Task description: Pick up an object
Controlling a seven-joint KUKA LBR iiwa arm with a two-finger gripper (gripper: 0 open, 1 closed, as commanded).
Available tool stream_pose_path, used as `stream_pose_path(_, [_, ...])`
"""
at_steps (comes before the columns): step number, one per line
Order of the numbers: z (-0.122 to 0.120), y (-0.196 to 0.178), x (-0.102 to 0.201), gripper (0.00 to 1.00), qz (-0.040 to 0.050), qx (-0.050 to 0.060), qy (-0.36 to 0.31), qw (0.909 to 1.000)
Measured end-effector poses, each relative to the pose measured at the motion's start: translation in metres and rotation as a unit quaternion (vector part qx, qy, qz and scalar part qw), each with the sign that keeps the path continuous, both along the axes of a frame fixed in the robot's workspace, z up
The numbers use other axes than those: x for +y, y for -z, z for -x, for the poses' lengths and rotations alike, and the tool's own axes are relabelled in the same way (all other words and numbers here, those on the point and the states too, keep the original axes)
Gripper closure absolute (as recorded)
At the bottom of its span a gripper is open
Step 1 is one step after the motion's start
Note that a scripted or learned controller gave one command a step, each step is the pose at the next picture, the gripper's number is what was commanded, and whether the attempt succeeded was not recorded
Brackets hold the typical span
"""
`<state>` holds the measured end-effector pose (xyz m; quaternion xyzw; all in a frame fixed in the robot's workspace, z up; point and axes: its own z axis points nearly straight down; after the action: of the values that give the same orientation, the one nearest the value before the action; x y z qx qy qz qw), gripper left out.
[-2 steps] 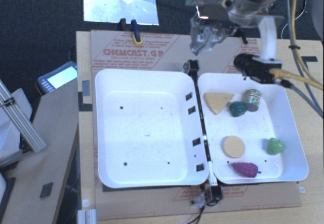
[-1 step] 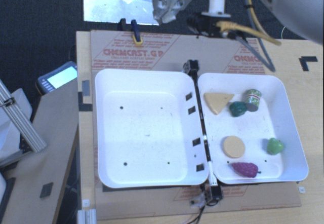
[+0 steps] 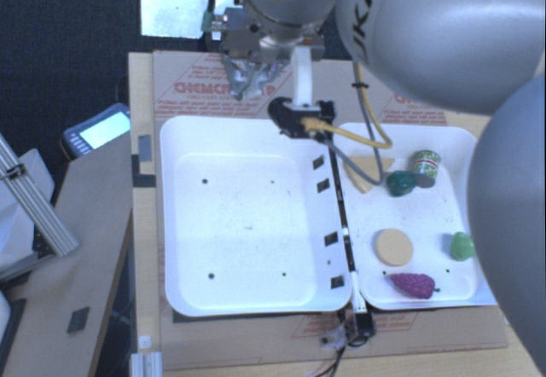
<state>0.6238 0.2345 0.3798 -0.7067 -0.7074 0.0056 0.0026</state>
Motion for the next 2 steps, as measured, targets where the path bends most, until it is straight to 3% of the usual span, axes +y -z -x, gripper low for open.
stream_pose_path(1, [-0.046, -0.134, -0.001, 1.0, -0.0046, -0.015, -0.001, 0.9999])
stream_pose_path(2, [0.041, -0.158, -0.065, 1.0, -0.0027, -0.007, 0.002, 1.0])
